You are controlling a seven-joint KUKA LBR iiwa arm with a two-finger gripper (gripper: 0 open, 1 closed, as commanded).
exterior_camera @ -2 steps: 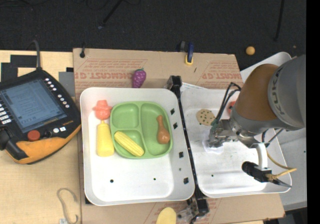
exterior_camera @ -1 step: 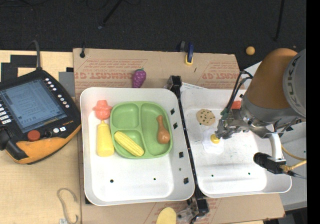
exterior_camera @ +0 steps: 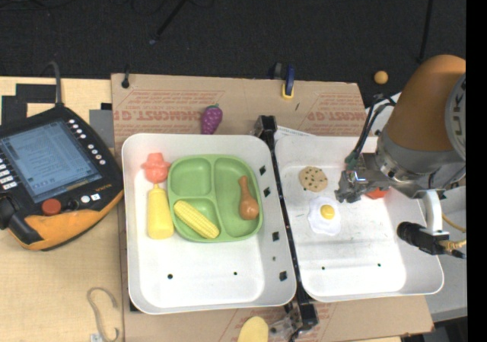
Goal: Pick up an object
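- Fried egg (exterior_camera: 326,217) lies in your right bin (exterior_camera: 365,272), nearest the front.
- Your gripper (exterior_camera: 348,190) hangs just beside it, above-right; a red thing (exterior_camera: 376,193) shows behind it, and whether its grip is apart or together you cannot tell.
- Cookie (exterior_camera: 313,178) sits farther back.
- Green tray (exterior_camera: 214,197) occupies the left bin (exterior_camera: 198,279).

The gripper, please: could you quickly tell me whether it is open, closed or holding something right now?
Gripper: cannot be told; it hangs over the right bin, beside the fried egg.
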